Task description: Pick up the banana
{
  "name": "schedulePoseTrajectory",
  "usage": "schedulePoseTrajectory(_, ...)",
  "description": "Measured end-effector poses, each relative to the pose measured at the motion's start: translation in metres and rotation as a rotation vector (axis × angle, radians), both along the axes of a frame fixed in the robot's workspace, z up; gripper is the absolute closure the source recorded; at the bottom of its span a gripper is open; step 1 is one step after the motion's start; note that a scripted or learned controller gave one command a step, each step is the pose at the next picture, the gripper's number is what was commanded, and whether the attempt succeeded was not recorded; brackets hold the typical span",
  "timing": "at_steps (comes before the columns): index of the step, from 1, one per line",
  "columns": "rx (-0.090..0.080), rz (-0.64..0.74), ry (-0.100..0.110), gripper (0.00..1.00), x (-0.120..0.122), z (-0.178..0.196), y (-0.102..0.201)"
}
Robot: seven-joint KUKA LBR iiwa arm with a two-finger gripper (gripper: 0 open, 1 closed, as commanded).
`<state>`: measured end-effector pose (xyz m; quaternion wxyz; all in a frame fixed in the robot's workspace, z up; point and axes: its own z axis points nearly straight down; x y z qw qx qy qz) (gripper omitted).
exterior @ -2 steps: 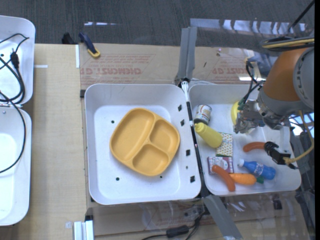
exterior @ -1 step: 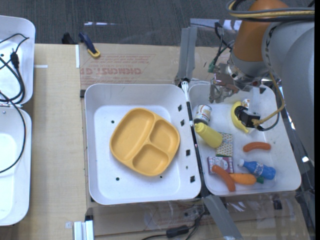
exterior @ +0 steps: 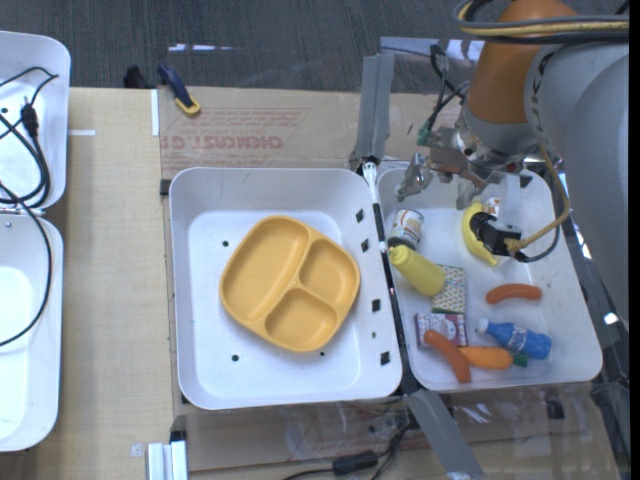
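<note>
Banana (exterior: 469, 234), upper right of frame: probably light, curved, smooth-skinned (could slip). Best taken across its middle. Gripper (exterior: 440, 183) just beside it, fingers (exterior: 412, 180) spread, empty.

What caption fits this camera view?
The gripper hovers over the far end of the right bin beside the banana; a yellow divided plate sits in the left bin.

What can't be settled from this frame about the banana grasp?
Camera view:
- banana: its far end is covered by the arm.
- gripper: whether it touches the banana, because the arm overhangs it.
- right bin: its far-right corner is hidden under the arm.
- small packet: the print is too small to read.
</note>
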<state>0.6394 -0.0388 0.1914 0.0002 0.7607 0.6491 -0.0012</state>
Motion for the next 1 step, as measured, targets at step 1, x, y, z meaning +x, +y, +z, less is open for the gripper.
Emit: schedulePoseTrajectory(1,0.000,-0.057,0.002,0.00,-0.0114,-0.0741,-0.0764)
